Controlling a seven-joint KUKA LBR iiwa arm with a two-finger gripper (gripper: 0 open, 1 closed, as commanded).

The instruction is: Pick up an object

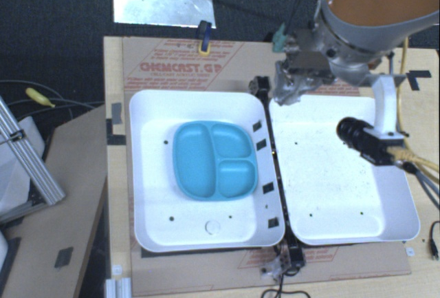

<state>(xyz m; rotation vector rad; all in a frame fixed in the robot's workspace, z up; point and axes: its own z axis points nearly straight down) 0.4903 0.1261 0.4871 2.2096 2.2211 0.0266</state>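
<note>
Camera view looks down on my bench, where a cardboard sheet (pixel 182 59) under the bins reads "CHEMCAST GP" in red print along its far edge. My gripper (pixel 292 91) hangs over the far-left corner of the right bin (pixel 344 221), close to the divide between the two bins; whether it is open or closed I cannot tell, and nothing is visibly held. A blue plate (pixel 213 160) with three compartments lies flat near the middle of the left bin (pixel 148 221), toward its right wall. Its long axis runs roughly left to right, with the large compartment toward the left wall and the two smaller ones toward the right.
</note>
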